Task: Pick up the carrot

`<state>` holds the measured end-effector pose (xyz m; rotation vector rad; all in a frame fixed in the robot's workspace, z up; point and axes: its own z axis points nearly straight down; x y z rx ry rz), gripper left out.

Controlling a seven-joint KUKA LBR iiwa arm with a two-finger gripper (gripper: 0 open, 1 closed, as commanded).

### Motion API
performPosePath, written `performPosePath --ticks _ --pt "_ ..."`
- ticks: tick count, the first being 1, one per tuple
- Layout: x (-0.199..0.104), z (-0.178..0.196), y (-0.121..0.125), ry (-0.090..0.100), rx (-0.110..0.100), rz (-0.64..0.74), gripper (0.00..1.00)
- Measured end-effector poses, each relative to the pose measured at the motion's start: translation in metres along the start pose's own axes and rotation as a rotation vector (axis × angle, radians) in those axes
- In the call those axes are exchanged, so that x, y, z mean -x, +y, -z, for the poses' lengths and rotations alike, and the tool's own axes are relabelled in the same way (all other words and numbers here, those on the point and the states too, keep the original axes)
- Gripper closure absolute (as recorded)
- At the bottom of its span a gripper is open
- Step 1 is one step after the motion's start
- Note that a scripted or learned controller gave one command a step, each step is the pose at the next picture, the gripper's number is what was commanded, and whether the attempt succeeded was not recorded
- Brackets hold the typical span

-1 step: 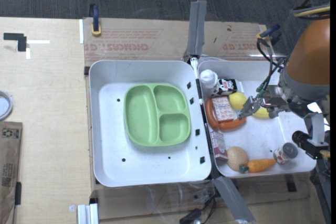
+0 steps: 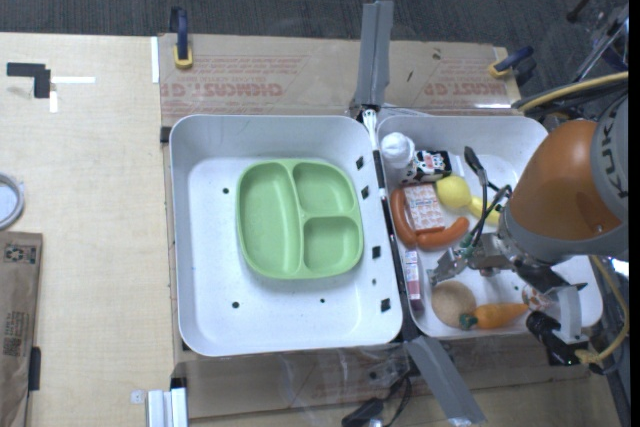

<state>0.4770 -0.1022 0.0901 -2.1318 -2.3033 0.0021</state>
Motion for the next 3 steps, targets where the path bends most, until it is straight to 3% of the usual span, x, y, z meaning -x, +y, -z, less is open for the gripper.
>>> performPosePath --ticks 1,2,3 --pt "0.001 0.008 0.000 0.001 -0.002 -0.005 1.00" --pt "-0.061 0.100 0.058 -0.003 -0.001 -0.291 1.00" --pt "-0.009 0.106 0.089 -0.003 -0.001 -0.244 1.00"
